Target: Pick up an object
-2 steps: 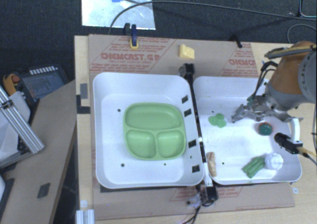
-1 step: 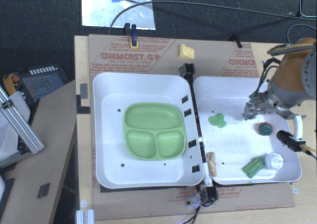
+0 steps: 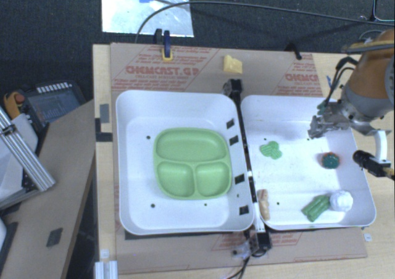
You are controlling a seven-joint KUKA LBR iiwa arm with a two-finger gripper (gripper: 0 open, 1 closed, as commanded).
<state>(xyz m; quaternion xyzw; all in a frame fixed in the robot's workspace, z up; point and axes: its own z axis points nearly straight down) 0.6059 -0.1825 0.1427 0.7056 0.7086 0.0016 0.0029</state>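
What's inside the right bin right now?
The right bin holds a small green piece, a teal ball, a green toy touching a white object, and a tan piece. The gripper covers part of the floor.

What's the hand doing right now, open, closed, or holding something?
Hand: over the upper part of the right bin, above the bin floor; whether it is open or closed cannot be told, and no object shows in its grip.

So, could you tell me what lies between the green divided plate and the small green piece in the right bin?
In the camera view, the bins' adjoining rims with black clips run between the green divided plate and the small green piece; otherwise it is bare white bin floor.
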